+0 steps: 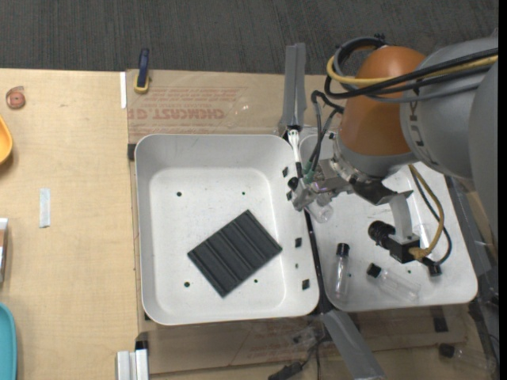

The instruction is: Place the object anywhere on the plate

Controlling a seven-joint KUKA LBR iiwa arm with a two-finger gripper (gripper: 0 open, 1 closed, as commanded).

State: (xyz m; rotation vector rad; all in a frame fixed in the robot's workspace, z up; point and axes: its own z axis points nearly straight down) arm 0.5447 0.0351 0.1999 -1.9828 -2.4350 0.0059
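Camera view from above the bench shows two shallow white bins side by side, the left bin (150,236) taking the middle of the frame and the right bin (451,283) at the lower right. A dark ribbed plate (235,252) lies flat and turned at an angle in the lower middle of the left bin, well away from its walls, so there is open room to set something down on it from above. The arm (444,101) comes in from the upper right, its orange band bulging over the right bin, and the gripper (317,192) hangs low just right of the divide between the bins, near the upper left corner of the right bin. I cannot tell how the hand is set or whether it has anything; something pale and clear sits right under it, too blurred to name. In the right bin a small clear vial (341,266) with a dark cap lies on its side in the lower left part, apart from the gripper, with a small black piece (373,271) just to its right. I would take the vial for the object to be moved, and it is not yet on the plate.
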